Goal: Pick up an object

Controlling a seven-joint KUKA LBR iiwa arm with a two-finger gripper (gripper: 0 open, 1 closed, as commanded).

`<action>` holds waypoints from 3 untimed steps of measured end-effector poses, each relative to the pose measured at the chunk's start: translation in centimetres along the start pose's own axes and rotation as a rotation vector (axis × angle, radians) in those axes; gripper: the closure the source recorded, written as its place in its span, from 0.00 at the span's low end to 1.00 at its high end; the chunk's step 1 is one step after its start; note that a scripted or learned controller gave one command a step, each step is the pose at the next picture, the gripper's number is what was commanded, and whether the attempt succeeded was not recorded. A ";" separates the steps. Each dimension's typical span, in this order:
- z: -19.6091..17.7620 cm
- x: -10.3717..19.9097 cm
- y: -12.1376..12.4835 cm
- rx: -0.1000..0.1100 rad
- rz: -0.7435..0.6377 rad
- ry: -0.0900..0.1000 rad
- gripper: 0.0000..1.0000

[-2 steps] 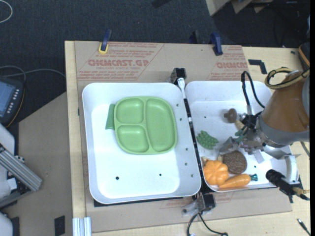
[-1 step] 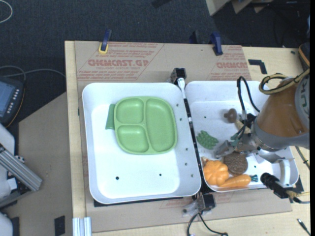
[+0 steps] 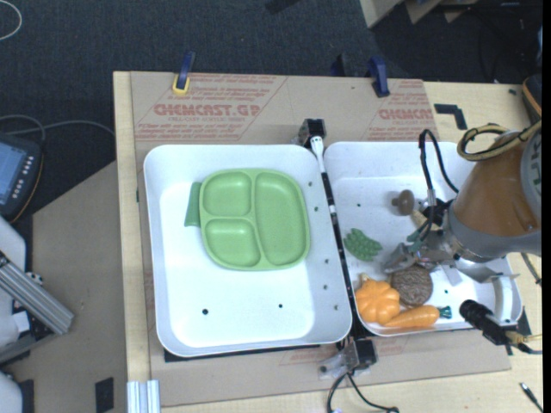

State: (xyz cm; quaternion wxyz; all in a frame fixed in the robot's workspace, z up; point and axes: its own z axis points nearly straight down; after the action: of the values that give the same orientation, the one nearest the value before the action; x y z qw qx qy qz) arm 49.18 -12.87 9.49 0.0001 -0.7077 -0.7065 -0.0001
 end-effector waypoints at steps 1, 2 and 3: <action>-4.3 0.3 0.2 -0.005 -0.003 -0.002 1.00; -10.2 0.7 1.0 -0.007 -0.004 -0.002 1.00; -13.2 0.7 1.1 -0.005 -0.003 -0.002 1.00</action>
State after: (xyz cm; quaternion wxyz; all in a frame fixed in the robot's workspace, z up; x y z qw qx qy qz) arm 50.32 -12.17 22.66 -0.0025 -0.7066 -0.7076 -0.0011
